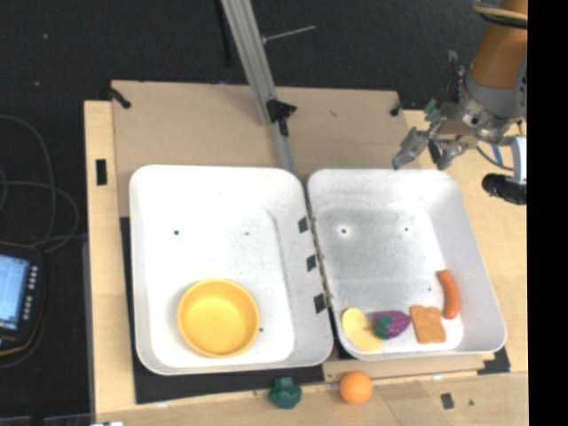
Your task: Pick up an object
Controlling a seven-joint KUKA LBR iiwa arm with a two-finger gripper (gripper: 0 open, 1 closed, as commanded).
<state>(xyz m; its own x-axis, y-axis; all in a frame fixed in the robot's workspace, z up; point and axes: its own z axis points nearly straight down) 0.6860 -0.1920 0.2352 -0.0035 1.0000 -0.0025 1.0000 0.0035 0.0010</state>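
Two bins (pixel 222 185) | no legible writing | fingers (pixel 424 152) spread apart, holding nothing

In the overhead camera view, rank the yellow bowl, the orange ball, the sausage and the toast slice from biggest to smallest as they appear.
1. yellow bowl, clearly the largest
2. toast slice
3. orange ball and sausage: too alike to rank; the sausage is longer but thinner, and the ball sits nearer the camera.
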